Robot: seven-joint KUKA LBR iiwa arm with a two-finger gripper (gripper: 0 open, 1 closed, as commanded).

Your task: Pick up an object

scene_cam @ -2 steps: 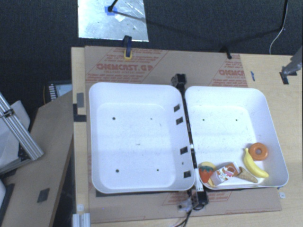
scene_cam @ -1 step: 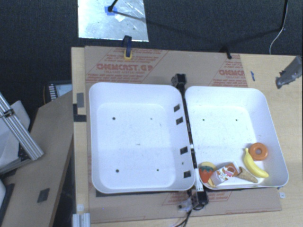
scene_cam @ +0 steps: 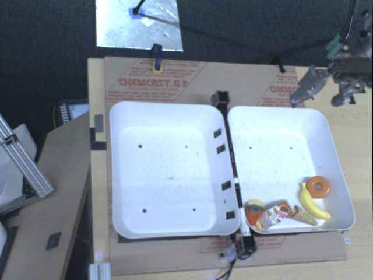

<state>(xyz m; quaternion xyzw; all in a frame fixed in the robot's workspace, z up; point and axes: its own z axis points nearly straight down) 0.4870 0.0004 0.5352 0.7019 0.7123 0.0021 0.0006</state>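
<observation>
Several small items lie in the near right corner of the right bin [scene_cam: 280, 127]: a yellow banana [scene_cam: 313, 202], an orange ring-shaped donut [scene_cam: 318, 186], a red-orange tomato-like piece [scene_cam: 254, 211], a white and red packet [scene_cam: 277, 213] and a brown cone-shaped piece [scene_cam: 304, 217]. My gripper [scene_cam: 316, 101] hangs above the bin's far right corner, well away from these items. It is open, its two grey fingers [scene_cam: 305, 87] spread wide with nothing between them.
The left bin [scene_cam: 169, 112] sits beside the right one, joined by black clips along the shared rim. Both rest on a brown cardboard sheet [scene_cam: 192, 77]. A shiny metal plate [scene_cam: 139, 16] lies on the dark floor beyond. A cable runs across the back.
</observation>
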